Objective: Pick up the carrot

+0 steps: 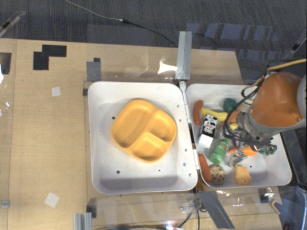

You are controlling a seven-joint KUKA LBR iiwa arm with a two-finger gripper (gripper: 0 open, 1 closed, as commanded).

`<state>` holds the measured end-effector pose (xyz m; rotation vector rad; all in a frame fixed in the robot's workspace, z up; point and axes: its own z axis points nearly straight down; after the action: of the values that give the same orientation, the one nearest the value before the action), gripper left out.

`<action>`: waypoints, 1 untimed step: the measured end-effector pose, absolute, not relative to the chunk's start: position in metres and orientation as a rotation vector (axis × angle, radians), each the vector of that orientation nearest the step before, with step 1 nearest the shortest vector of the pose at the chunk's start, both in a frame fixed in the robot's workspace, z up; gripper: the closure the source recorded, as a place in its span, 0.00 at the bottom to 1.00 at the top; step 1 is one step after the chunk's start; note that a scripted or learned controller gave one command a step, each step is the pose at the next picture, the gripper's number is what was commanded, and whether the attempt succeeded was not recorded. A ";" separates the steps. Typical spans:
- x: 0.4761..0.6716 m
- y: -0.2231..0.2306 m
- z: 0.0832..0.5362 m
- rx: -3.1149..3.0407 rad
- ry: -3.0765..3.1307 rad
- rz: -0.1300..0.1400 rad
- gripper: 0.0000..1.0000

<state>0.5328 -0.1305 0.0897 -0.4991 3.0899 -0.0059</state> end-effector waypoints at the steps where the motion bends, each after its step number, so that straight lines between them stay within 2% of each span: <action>1: 0.536 -0.129 0.102 -0.501 3.081 -0.009 1.00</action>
<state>0.5360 -0.1294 0.1023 -0.5015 3.0813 -0.0090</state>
